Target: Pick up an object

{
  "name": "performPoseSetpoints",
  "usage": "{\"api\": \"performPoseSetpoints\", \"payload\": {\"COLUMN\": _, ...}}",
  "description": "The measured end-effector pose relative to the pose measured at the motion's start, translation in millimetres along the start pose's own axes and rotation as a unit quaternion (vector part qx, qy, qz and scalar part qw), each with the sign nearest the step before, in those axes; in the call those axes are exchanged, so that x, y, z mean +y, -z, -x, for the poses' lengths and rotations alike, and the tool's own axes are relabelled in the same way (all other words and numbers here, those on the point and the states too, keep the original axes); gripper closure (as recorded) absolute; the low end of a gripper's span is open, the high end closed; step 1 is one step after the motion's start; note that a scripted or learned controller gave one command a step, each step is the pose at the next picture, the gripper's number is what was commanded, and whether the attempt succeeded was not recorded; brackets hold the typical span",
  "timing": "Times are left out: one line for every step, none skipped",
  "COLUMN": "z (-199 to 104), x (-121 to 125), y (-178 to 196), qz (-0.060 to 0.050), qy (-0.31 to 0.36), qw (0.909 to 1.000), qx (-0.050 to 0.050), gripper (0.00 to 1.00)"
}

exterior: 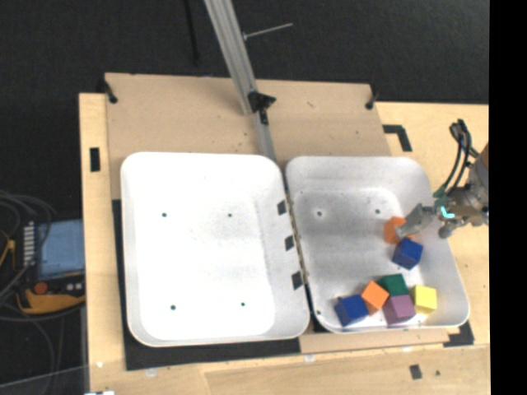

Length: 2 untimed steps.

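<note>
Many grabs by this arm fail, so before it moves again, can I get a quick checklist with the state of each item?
1. Hand is over the right bin: ok.
2. Hand close to a target, the orange block beside it: ok.
3. Block seen between the fingers: cannot tell.
4. Blue block apart from the cluster near the bin's front edge: ok.
5. Room around the purple block: not ok, its neighbours crowd it.

Bench (230, 109) bearing 2 white bins (206, 245)
</note>
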<state>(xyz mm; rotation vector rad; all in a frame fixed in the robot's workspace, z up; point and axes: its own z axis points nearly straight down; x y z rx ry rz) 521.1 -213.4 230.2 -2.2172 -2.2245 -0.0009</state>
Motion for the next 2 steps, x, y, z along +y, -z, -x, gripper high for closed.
{"api": "performPoseSetpoints", "payload": {"z": -0.2, "x": 0.5, "y": 0.6, "qz": 0.001, "qy": 0.000, "qw": 1.0000, "qx": 0.000, "gripper": 0.00}}
{"api": "performPoseSetpoints", "payload": {"z": 0.2, "x": -5.6, "y": -43.0, "qz": -0.002, "qy": -0.002, "qw": 1.0000, "qx": -0.001, "gripper": 0.00}}
